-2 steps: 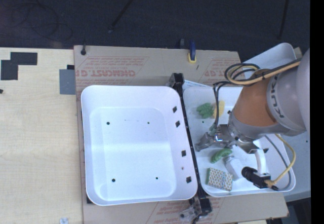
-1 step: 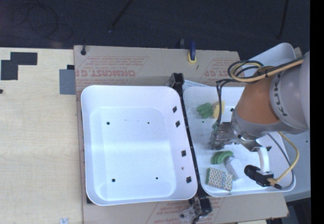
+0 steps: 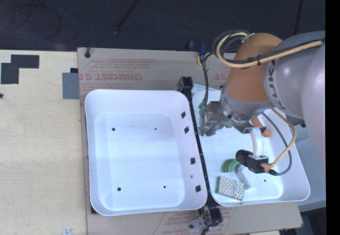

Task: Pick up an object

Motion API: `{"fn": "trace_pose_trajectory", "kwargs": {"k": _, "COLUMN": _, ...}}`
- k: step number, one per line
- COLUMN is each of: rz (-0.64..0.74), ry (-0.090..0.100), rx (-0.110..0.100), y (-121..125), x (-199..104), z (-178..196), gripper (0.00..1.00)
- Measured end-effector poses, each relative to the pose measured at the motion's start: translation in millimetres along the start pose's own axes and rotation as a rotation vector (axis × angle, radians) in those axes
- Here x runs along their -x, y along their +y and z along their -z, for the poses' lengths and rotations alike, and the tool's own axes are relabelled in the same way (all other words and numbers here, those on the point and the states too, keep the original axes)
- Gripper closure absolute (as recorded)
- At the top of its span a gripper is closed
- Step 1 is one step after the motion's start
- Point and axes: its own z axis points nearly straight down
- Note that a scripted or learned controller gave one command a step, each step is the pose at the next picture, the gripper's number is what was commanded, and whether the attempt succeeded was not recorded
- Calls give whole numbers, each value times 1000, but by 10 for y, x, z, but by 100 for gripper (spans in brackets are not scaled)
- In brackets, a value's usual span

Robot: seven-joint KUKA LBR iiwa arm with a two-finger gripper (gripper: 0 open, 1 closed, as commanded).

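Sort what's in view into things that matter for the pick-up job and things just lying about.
For the job:
gripper
green object
patterned square pad
right bin, which holds both

Just lying about:
left bin
black patches on the bench
grey patch

Even light is washing the left bin (image 3: pixel 138 159) bright (nearly glaring). The far background (image 3: pixel 159 5) is sitting dark, and detail is looking soft.

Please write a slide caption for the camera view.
Gripper above the right bin, near a green object and a patterned packet.
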Motion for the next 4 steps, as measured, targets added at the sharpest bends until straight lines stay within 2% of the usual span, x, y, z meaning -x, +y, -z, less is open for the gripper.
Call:
{"fn": "trace_pose_trajectory", "kwargs": {"k": 1, "rz": -5, "ry": -1, "rx": -2, "y": 125, "x": -349, "z": 673, "gripper": 100}}
{"fn": "trace_pose_trajectory", "kwargs": {"k": 2, "rz": 2, "ry": 1, "rx": -2, "y": 0, "x": -1381, "z": 1371, "gripper": 100}}
{"fn": "trace_pose_trajectory", "kwargs": {"k": 3, "rz": -1, "ry": 0, "rx": -3, "y": -100, "x": -2116, "z": 1992, "gripper": 100}}
{"fn": "trace_pose_trajectory", "kwargs": {"k": 4, "rz": -6, "ry": 0, "rx": 1, "y": 288, "x": -2465, "z": 2810, "gripper": 100}}
